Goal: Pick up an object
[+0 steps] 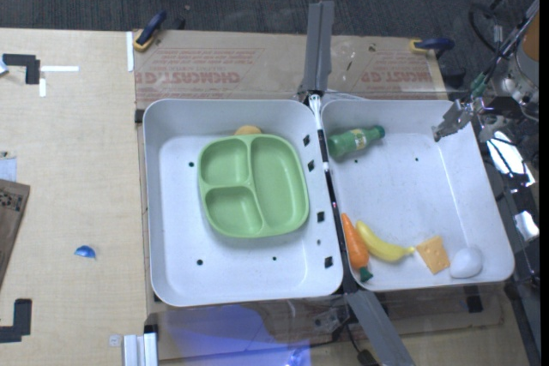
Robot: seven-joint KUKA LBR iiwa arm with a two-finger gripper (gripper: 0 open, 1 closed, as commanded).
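The right bin (480, 184) holds a green bottle (354, 141) lying on its side near the far left corner. Along its near edge lie an orange carrot (353, 243), a yellow banana (384, 245), a tan cheese wedge (433, 254) and a white egg (466, 263). My gripper (452, 121) hangs over the far right rim of the right bin, well apart from all of these, with nothing seen in it. The arm (515, 73) behind it is partly cut off by the view's right edge.
The left bin (171, 270) holds a green divided plate (254, 184), with a small yellow-orange thing (247, 130) peeking out behind its far rim. A grey divider post (319, 47) stands between the bins at the back. Cables hang at the right.
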